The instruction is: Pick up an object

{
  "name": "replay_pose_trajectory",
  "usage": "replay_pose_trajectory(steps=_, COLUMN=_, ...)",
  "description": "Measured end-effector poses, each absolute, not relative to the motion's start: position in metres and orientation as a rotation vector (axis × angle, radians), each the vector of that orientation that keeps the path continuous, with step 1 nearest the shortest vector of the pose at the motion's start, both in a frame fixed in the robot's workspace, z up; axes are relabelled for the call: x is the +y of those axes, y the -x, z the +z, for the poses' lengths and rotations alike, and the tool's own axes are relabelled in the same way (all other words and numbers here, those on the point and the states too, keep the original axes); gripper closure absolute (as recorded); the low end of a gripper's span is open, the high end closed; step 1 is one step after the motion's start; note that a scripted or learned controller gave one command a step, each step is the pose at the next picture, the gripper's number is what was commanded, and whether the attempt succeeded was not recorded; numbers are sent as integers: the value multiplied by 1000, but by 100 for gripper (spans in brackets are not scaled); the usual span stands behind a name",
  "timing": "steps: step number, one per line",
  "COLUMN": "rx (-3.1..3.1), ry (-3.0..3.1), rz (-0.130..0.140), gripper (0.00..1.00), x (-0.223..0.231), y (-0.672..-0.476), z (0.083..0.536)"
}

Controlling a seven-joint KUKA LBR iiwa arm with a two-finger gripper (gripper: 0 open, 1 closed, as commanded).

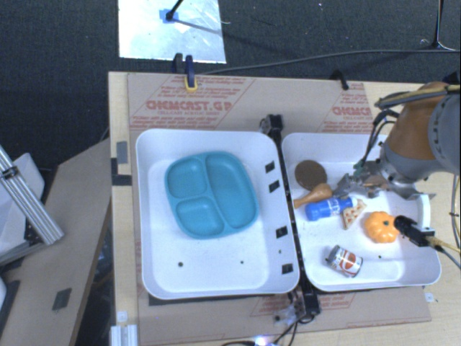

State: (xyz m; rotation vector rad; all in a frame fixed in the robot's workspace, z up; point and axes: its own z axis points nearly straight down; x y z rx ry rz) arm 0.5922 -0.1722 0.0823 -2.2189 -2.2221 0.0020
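Arm reaching in from the right, my gripper (351, 184) low over the right bin (425, 269); whether my fingers are spread, I cannot tell. Blue bottle (328, 208) lies just below it, drumstick (314, 194) and pizza slice (351, 214) crowding alongside, pumpkin (380, 227) near, can (343, 260) further off.

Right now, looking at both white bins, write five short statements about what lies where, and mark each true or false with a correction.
1. The blue divided plastic plate lies in the left white bin. True.
2. The orange toy pumpkin sits on that plate. False: it is in the right white bin.
3. The small red-and-silver can stands upright. False: it lies on its side.
4. The blue bottle lies left of the pumpkin. True.
5. The round brown disc is in the left bin. False: right bin.
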Motion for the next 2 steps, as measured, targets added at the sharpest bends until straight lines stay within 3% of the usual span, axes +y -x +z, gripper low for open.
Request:
replay_pose_trajectory(steps=1, rx=-2226, ry=2222, rz=-4, gripper=100, x=-172, y=-594, z=96)
replay_pose_trajectory(steps=2, rx=-2231, ry=2221, rz=-7, gripper=100, x=-167, y=-593, z=158)
